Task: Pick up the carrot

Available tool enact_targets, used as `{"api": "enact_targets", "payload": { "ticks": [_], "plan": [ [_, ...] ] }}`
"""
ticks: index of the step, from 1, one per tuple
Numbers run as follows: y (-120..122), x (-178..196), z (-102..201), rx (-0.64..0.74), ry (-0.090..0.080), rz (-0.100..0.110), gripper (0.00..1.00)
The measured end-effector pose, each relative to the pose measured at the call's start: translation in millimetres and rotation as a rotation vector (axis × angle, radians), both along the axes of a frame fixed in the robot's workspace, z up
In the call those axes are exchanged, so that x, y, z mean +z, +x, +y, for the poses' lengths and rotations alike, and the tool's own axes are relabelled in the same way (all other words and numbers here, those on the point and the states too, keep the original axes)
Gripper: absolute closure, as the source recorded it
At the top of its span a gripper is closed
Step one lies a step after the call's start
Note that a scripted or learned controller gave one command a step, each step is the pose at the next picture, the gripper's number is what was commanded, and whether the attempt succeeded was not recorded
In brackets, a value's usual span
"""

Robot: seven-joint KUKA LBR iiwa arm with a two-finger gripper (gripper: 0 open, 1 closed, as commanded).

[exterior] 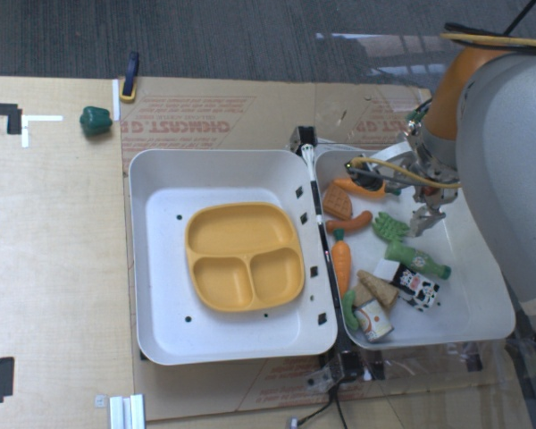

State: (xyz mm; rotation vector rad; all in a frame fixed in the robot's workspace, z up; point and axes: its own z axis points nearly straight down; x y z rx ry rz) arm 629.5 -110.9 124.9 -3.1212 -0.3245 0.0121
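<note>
Gripper [426, 220] hangs over the right bin [469, 315] with nothing visibly between its fingers; whether they are parted, I cannot tell. Carrot [341, 262] lies by the bin's left wall, apart from it. Pick not yet made.

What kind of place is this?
Probably a robotics lab test bench: a grey arm reaches over two white bins, one holding toy food like a carrot, the other a yellow tray.
</note>
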Motion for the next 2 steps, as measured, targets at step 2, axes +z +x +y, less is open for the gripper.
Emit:
{"api": "enact_targets", "payload": {
  "ticks": [2],
  "plan": [
    [-96.9, 65.7, 48.6, 0.008, 0.000, -0.002, 0.00]
  ]
}}
